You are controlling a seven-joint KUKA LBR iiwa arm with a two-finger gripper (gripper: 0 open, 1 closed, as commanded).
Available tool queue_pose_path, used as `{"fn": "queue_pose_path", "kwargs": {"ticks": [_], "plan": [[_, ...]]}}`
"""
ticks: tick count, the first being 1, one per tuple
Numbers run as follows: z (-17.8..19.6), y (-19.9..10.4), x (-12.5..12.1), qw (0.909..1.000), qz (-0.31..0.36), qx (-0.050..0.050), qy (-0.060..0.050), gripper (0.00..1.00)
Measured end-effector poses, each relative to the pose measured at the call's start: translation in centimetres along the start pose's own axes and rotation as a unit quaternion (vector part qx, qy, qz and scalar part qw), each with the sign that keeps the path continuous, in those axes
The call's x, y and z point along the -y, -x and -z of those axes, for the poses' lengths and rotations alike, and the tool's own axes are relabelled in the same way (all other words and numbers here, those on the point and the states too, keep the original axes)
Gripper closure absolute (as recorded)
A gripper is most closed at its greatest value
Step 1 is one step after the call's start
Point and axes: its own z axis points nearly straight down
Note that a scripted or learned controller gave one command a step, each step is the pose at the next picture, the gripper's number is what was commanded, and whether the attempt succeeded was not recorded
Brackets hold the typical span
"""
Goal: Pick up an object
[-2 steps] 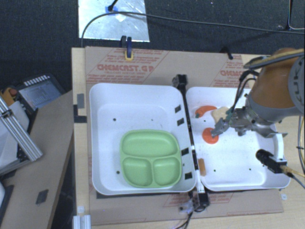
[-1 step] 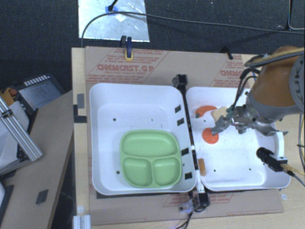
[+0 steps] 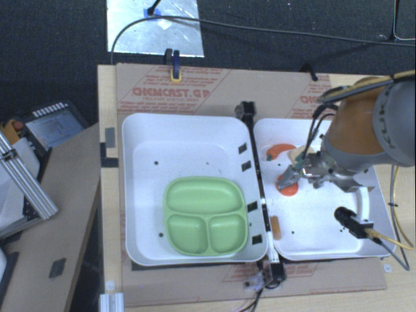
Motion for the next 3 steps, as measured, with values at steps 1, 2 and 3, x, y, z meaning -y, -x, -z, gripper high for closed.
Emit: {"fn": "queue_pose_path", "kwargs": {"ticks": [1, 2, 3], "plan": [[-5.2, 0.0, 0.1, 1.0, -0.001, 0.0, 0.0, 0.0], [-3.9, 0.0, -0.1, 1.0, 0.0, 0.001, 0.003, 1.0], [2.0, 0.9, -0.5, 1.0, -0.001, 0.001, 0.005, 1.0]]}}
